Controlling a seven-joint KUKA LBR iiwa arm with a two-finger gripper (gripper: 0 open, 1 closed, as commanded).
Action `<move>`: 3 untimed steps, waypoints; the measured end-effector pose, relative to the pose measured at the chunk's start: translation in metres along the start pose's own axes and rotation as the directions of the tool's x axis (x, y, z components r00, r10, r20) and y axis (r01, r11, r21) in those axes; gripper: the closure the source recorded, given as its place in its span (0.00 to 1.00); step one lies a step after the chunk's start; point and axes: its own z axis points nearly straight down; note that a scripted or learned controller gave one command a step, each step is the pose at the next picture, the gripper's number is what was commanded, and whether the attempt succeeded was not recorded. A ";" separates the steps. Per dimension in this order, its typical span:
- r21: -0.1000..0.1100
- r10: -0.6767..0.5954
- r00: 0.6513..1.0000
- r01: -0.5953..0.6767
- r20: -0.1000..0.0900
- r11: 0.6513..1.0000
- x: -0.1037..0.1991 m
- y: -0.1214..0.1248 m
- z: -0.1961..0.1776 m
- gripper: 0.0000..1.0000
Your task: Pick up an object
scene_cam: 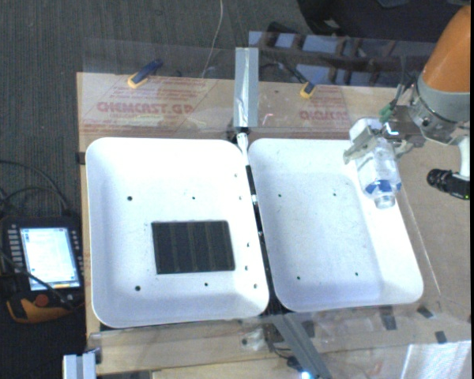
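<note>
Gripper (377, 150), fingers clamped on a clear plastic bottle (381, 176), hangs above the right bin (316, 290); next, lifting clear.

Teach pendant (46, 259) on floor at left, grey tape strip (246, 89), two clamps (144, 73) on board

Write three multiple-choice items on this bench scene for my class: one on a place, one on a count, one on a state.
1. Where does the dark ridged pad lie?
A. left bin
B. right bin
C. on the carpet

2. How many white bins stand on the bench?
A. one
B. two
C. three

3. What is the clear bottle doing?
A. lying flat in the left bin
B. hanging from the claw, cap down
C. standing on the carpet

Key: 1 A, the pad rests on the left bin floor. 2 B, the left bin sits beside the right bin. 3 B, the bottle hangs between the claw fingers, blue cap lowest.
</note>
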 end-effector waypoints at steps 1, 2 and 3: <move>0.000 -0.086 0.996 0.086 0.004 0.996 -0.030 0.034 0.074 0.00; -0.007 -0.145 0.989 0.145 0.001 0.989 -0.028 0.023 0.121 0.00; -0.025 -0.219 0.976 0.219 0.021 0.975 -0.021 0.022 0.126 0.00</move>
